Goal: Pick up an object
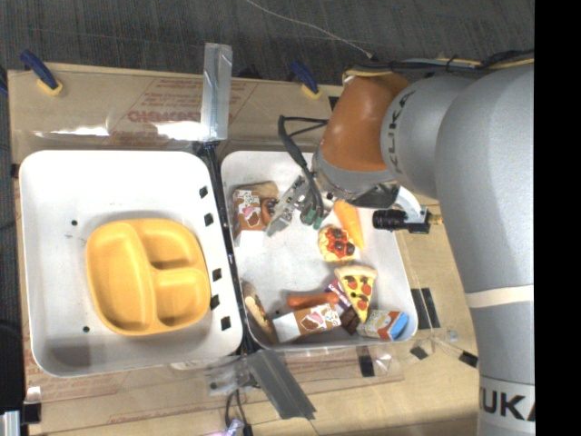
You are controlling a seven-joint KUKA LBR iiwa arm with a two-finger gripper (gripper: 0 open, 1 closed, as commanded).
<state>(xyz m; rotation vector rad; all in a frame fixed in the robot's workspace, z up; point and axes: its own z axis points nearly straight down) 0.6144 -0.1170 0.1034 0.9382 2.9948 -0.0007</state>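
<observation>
Two white bins sit side by side on the worktop; the left bin (36,243) holds a yellow divided tray (145,275); the right bin (272,271) holds toy food: a carrot (349,222), pizza slice (357,289), packets; the gripper (292,209) hangs over its far-left part, fingers spread, nothing between them.

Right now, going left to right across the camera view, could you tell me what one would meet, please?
Left bin → yellow tray → right bin → gripper → round pizza toy → carrot → arm.
</observation>
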